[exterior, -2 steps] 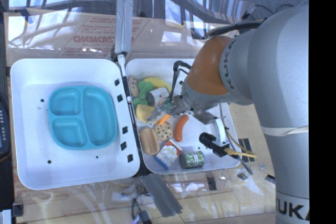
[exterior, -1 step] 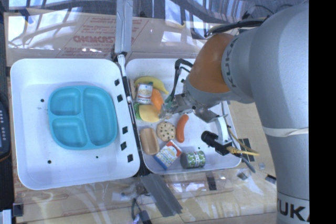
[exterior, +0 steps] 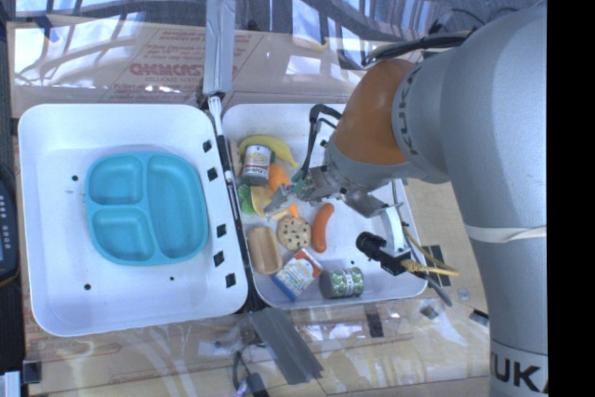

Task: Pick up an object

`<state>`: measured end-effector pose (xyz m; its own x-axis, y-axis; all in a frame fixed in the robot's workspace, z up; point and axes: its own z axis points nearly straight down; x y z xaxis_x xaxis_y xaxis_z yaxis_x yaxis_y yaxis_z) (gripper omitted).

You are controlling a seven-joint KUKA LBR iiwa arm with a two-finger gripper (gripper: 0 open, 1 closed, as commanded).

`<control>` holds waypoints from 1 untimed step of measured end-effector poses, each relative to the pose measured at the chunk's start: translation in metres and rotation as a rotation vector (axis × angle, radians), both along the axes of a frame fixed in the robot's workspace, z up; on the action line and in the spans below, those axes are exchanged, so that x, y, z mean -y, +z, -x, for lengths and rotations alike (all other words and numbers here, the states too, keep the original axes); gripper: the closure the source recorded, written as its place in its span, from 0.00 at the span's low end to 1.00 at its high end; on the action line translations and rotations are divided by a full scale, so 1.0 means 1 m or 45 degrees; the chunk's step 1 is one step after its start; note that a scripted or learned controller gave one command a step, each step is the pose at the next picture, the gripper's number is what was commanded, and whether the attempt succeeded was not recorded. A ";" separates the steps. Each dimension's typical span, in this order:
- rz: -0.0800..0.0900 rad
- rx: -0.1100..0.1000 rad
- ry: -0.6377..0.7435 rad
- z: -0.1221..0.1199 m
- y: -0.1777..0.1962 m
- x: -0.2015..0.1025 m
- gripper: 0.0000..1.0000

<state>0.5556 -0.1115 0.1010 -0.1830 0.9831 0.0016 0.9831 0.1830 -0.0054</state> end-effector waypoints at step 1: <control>0.000 -0.002 0.006 0.000 0.009 -0.001 1.00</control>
<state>0.5560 -0.1108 0.1105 -0.1876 0.9823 0.0016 0.9822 0.1876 -0.0067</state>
